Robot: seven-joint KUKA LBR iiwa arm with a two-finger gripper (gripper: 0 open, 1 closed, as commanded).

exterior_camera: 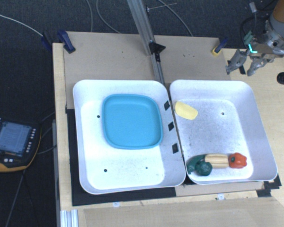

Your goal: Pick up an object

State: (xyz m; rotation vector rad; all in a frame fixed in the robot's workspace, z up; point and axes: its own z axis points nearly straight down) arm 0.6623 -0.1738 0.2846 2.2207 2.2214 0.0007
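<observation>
My gripper [242,66] hangs at the upper right, beyond the far edge of the right bin [261,126], with its two fingers spread open and nothing between them. In that bin a pale yellow piece [185,110] lies near the far left corner. Along the near wall lie a dark green object [199,166], a tan bun-like piece [217,161] and a red tomato-like piece [237,160], side by side and touching. The left bin [87,126] holds a blue square plate [132,121].
A metal pole [143,22] slants down from the top to the gap between the bins. Blue and yellow clamps sit on the bench's far edge. Cables run over the dark floor, and a handheld pendant [12,143] lies at the left.
</observation>
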